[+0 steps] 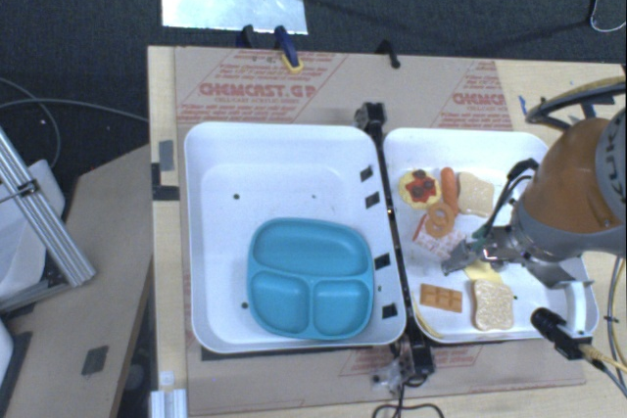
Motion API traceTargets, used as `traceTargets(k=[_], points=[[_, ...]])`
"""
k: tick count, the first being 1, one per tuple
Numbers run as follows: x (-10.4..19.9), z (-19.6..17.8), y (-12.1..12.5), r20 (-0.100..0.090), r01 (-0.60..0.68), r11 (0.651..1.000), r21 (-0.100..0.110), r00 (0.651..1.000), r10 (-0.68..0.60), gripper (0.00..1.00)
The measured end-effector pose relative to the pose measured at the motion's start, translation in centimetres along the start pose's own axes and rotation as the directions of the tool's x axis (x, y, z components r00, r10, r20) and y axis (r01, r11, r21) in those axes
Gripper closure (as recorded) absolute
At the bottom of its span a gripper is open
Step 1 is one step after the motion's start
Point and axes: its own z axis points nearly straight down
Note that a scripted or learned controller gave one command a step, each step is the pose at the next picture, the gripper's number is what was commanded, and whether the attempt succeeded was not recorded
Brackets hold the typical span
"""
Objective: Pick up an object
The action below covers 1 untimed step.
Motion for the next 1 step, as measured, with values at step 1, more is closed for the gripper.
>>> traceTargets(k=[1], points=[[1.22,-0.87,0.00,0.000,0.000,1.000,0.001,1.000,0.000,0.00]])
